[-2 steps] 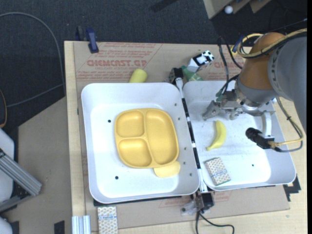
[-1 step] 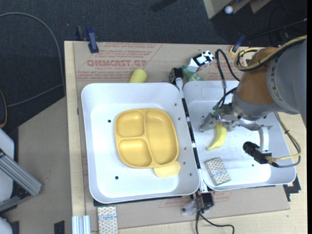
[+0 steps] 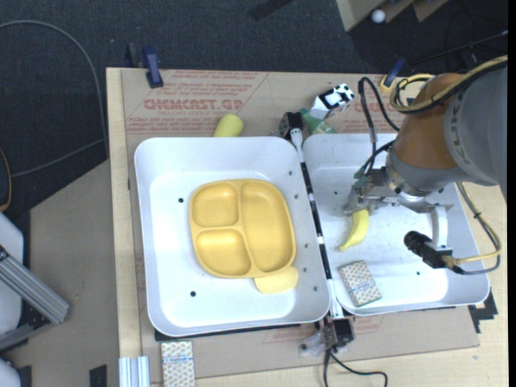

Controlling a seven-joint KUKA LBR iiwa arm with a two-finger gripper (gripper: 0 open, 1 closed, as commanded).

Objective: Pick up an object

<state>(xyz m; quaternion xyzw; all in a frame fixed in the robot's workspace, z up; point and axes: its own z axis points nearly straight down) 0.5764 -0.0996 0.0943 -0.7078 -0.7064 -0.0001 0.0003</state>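
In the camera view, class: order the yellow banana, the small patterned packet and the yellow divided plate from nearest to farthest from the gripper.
1. Yellow banana, right bin, just below the gripper.
2. Small patterned packet, right bin's near edge.
3. Yellow divided plate, left bin.

Bright, even overhead light (bins [image 3: 161, 297] nearly blown out), soft shadows, slightly blurry.

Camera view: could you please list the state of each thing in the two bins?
Yellow tray: flat, right side up, in the left bin.
Banana: lying in the right bin, its top end at the gripper.
Small packet: lying flat in the right bin, apart from the banana.
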